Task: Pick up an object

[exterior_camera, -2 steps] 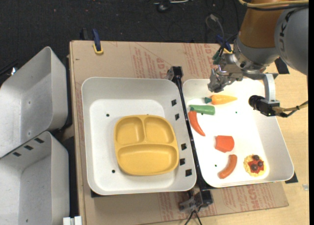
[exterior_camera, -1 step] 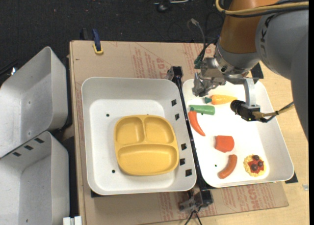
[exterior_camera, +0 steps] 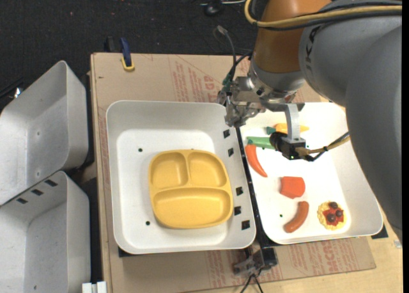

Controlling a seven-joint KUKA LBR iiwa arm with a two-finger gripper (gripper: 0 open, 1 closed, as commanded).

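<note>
I'm watching gripper [exterior_camera: 238,107] hovering upper centre, where left bin [exterior_camera: 128,157] is meeting right bin [exterior_camera: 348,164]; can't tell whether open or closed. Yellow tray [exterior_camera: 190,189] lying in left bin.

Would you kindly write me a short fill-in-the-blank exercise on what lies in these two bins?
1. The plate in the left bin is coloured ___.
2. That plate has ___ compartments.
3. The sausage and the red block both lie in the ___ bin.
4. The gripper hovers near the wall between the two ___.

Missing words: yellow; three; right; bins.
</note>
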